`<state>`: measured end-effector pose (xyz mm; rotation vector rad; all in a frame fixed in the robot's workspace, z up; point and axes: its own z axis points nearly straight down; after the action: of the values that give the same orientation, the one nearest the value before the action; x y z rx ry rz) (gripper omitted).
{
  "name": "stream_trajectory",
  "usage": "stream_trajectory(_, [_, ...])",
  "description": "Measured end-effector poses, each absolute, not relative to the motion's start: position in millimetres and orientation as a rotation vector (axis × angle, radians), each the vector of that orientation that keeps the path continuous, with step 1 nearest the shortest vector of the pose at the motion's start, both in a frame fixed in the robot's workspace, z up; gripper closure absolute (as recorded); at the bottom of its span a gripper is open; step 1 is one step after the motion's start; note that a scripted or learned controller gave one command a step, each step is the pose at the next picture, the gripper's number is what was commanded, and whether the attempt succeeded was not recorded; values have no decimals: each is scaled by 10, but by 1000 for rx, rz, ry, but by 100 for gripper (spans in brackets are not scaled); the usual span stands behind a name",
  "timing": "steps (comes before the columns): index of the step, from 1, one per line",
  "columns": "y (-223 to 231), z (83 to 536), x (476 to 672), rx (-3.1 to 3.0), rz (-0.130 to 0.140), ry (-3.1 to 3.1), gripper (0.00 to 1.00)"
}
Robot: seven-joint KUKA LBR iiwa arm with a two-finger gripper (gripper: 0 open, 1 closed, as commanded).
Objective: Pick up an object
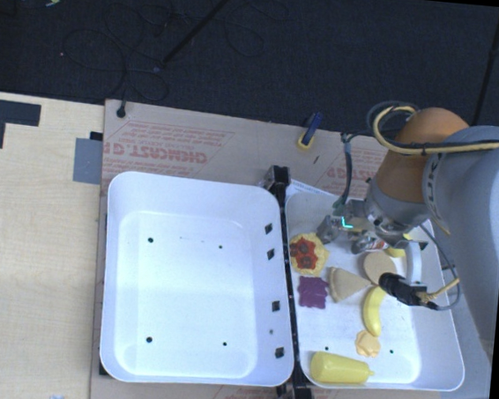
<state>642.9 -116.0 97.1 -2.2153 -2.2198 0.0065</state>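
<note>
Arm: grey with orange band, reaching in from the right over the right bin (443, 383).
Jaws (362, 239): low at the bin's far end; cannot tell whether apart or together.
Right bin contents: banana (373, 310), purple piece (312, 291), yellow pepper (339, 368), flower-shaped toy (307, 252).
Left bin (118, 269): beside it, on the bench.

Glossy smooth white plastic for both bins (198, 199), matt brown cardboard (193, 148) beneath, pale wood-grain surface (22, 250), shiny plastic on the banana (372, 312) and yellow pepper (338, 368).
</note>
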Motion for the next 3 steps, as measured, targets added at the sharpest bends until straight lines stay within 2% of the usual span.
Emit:
stream_trajectory(1, [-815, 868, 6142, -2216, 5, -2219, 0])
stream_trajectory(2, [-831, 979, 6157, -2219, 3, -2218, 100])
stream_trajectory(3, [-645, 1924, 5595, -2221, -1, -2220, 100])
